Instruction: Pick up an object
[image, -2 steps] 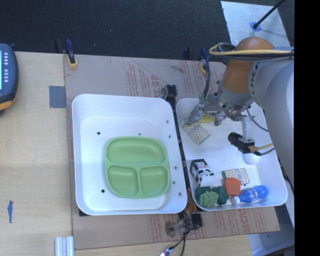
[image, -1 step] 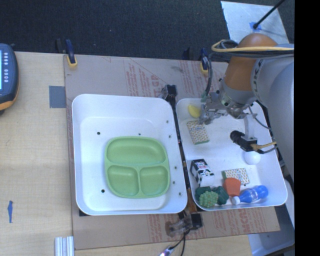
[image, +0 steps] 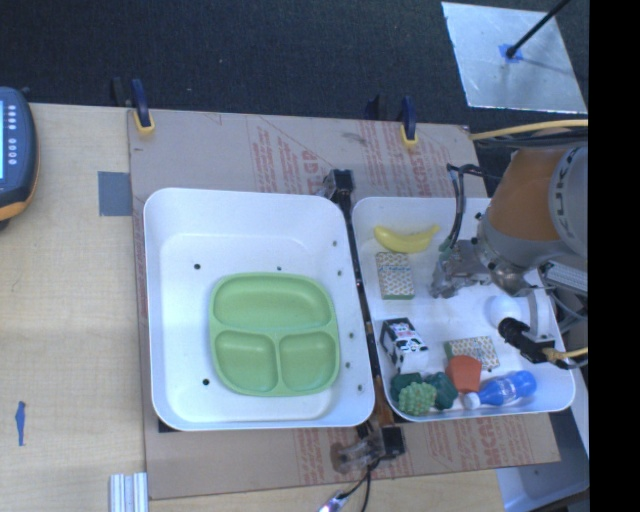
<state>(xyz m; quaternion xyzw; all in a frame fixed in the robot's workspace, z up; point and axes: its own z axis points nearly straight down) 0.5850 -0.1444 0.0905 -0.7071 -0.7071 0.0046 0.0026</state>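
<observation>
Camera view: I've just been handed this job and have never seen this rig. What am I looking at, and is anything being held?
This is one fixed camera above a bench, looking down at a slant. The grey and orange shape at right is the robot arm. Its gripper hangs over the right bin, and I see nothing held in it.

Two shallow white bins sit side by side. The left bin holds a green divided plate. The right bin holds small items: a yellow banana near the far edge, a patterned square card, a black and white carton, a green broccoli toy, a red block and a blue bottle.
</observation>
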